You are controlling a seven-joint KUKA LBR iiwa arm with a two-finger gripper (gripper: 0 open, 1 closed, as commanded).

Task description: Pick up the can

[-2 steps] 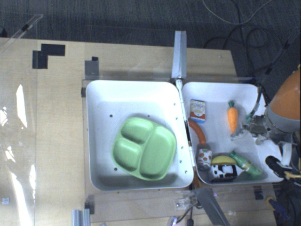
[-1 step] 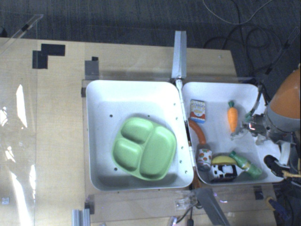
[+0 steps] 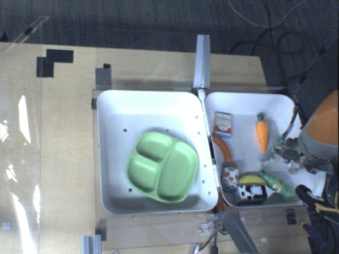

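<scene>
- While hanging over the right bin (image 3: 275, 102) at its 3 o'clock rim, arm (image 3: 323, 128) carrying gripper (image 3: 286, 156) above that bin's lower right part, with no object seen between the fingers; open or closed cannot be told from this slant.
- Can (image 3: 230, 177) standing at about 7 o'clock in the right bin, close against the dividing wall, just below the sausage (image 3: 224, 148) and just beside the banana (image 3: 251, 180).
- From the gripper, can lying toward 8 o'clock, near but clearly apart, with banana and green bottle (image 3: 276, 184) between the two.
- Long axis of the can seeming roughly upright, top face turned toward the camera; slight tilt possible, hard to judge.
- Likely needing a short traverse toward 8 o'clock, then a descent beside the wall; crowding from the sausage, the banana and the black-and-white toy (image 3: 251, 193) a probable hazard for finger clearance.
- Elsewhere: carrot (image 3: 261, 133) and small carton (image 3: 223, 124) at 12 o'clock of the can; green divided plate (image 3: 163, 166) in the left bin (image 3: 114, 142).
</scene>
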